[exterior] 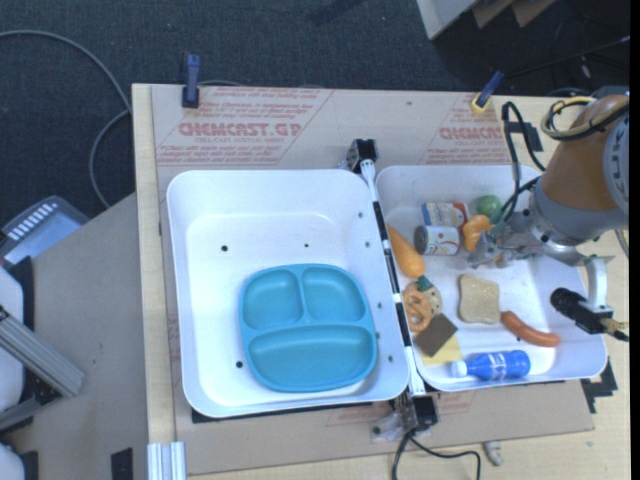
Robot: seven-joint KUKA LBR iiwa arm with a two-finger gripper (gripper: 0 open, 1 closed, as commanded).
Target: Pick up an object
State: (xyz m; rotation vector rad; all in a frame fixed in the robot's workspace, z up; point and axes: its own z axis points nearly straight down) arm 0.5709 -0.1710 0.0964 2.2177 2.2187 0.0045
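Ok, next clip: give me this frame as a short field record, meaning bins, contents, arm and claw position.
left bin: holds a blue divided plate
right bin: carrot, can, bread slice, sausage, blue bottle, green ball, other small items
arm: reaches in from the right, over the right bin
claw: low among the items, near the can; grip unclear

Carrot (406, 252), sausage (530, 329), bottle (492, 366), right bin (585, 366)

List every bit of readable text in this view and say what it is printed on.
"CHEMCAST G.P": red print on the brown board behind the left bin, repeated partly ("CHEMCAST") behind the right bin.
Smaller red lines around it: too blurred to read.
Small can, carton and blue bottle labels: too small to read.
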